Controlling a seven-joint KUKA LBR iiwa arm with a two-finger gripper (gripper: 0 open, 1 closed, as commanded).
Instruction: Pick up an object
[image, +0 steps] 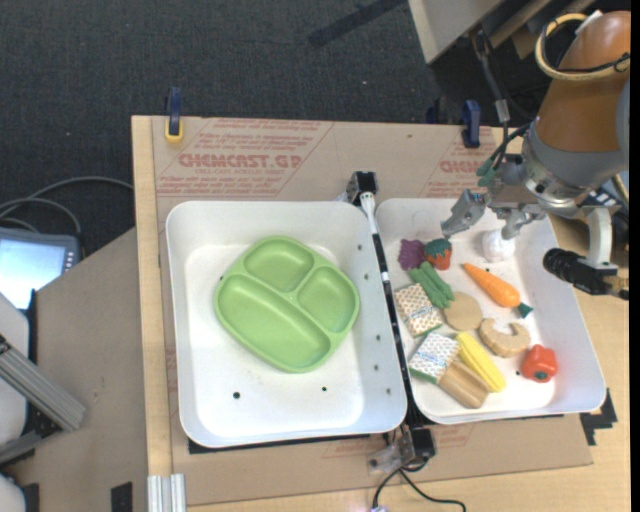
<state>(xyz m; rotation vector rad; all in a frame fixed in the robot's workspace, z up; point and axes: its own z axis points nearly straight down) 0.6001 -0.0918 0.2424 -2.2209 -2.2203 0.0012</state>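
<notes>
Camera view looks down on the counter (250, 150), where two white bins sit side by side. Taking the carrot (491, 284) in the right bin (575, 380) as the landmark: the gripper (487, 218) hangs just above and slightly left of it, its two grey fingers spread apart with nothing between them. A small white object (493, 244) lies just beyond the carrot, under that gap. To the carrot's left are a purple piece (411, 252), a small red-and-green piece (437, 252) and a green vegetable (434, 284). Nearer the camera from the carrot lie a round tan disc (463, 313), a beige ring (503, 337), a red pepper (538, 364), a yellow corn cob (480, 361), a tan loaf (461, 385) and two patterned packets (417, 308). Far to the carrot's left, the left bin (200, 400) holds a green divided plate (287, 302), lying flat.
</notes>
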